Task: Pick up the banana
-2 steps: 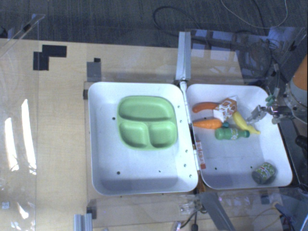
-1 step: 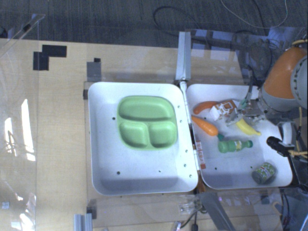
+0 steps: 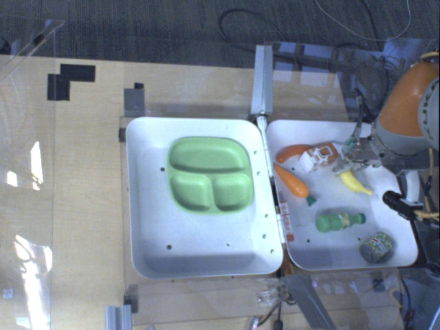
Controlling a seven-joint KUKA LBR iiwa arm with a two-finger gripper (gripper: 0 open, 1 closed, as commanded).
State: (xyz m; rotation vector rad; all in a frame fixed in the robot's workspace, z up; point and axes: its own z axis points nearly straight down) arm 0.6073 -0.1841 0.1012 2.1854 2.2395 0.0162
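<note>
Two white bins are sitting side by side on the light wood surface (image 3: 82, 205). The left bin (image 3: 148, 253) is holding a green divided tray (image 3: 210, 174), lying flat near its middle. The right bin (image 3: 330, 253) is carrying the loose items. The banana (image 3: 355, 182) is lying in the far right part of the right bin, small and yellow, tilted with one end pointing near-right. The grey arm with the orange band (image 3: 405, 108) is reaching in from the right, and the gripper (image 3: 359, 154) is hanging just above the far end of the banana, right beside it; cannot tell whether the fingers are spread or pressed together, since they are blurring into the metal parts there, and nothing is visibly pinched between them. An orange-red sausage-shaped piece (image 3: 295, 152) is lying at the far left of the right bin, with a small white and orange packet (image 3: 320, 157) touching its right end. A carrot (image 3: 291, 182) is lying just nearer, slanting toward the bin's middle. A green bottle (image 3: 338, 221) is lying on its side near the centre, and a dark can (image 3: 377, 246) is resting at the near right corner.
</note>
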